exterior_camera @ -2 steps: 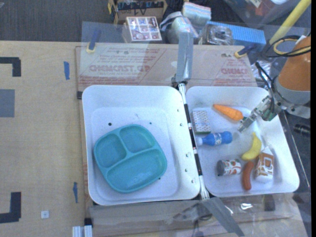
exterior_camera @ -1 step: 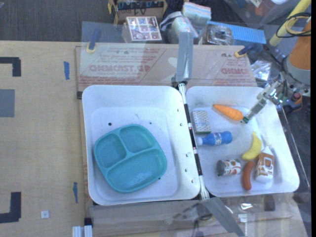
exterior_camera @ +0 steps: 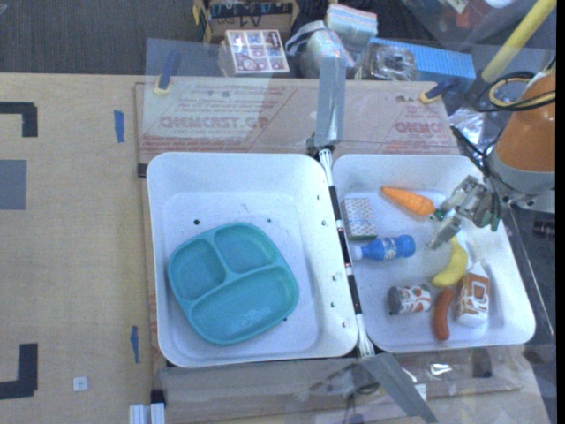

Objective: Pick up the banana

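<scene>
Banana [exterior_camera: 452,266] lies in right bin [exterior_camera: 521,321], long axis running far-right to near-left, far tip twd gripper [exterior_camera: 448,223]. Gripper just far of it w/ fingers spread, holding nothing.

One fixed camera is looking down on the tabletop [exterior_camera: 71,237] from above at a slant, facing toward twelve o'clock, where cardboard sheeting [exterior_camera: 265,117] and clutter are showing beyond the far edge. It is sitting back far enough to be taking in both white bins whole: the left bin [exterior_camera: 177,184] is lying near the middle of the frame, the right bin [exterior_camera: 516,312] toward three o'clock. The arm [exterior_camera: 525,140] is entering from three o'clock, cropped by the frame edge.
</scene>
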